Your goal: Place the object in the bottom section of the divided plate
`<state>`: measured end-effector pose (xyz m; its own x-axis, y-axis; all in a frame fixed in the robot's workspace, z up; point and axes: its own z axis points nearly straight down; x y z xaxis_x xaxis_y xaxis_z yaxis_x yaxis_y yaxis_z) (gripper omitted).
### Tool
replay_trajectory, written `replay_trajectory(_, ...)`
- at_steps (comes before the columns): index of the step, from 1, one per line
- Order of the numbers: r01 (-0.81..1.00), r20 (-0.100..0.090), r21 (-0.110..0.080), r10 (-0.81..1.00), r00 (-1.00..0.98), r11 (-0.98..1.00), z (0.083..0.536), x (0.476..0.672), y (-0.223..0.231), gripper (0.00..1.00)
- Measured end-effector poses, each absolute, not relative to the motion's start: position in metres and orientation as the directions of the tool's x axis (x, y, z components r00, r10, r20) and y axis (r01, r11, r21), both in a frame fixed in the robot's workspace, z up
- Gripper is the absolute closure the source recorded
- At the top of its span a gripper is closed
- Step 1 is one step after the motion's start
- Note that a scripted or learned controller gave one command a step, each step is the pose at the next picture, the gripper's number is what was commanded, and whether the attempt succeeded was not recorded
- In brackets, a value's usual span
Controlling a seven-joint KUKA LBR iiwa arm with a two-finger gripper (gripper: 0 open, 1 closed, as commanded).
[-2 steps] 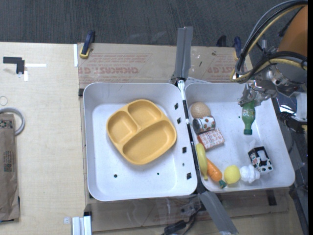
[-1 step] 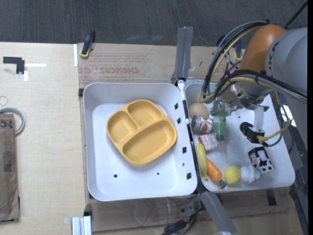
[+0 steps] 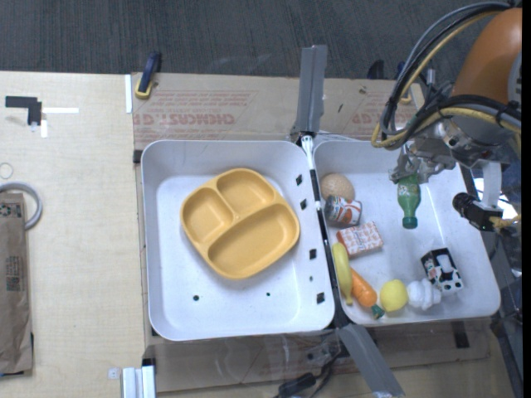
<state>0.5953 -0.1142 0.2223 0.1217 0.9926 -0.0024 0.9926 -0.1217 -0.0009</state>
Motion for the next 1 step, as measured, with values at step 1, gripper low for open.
replay_trajectory(1, 0.915, -0.004, -0.002, 0.915, 0.403, -0.403, 0.2332, 0.6229, -0.0289, 1.0)
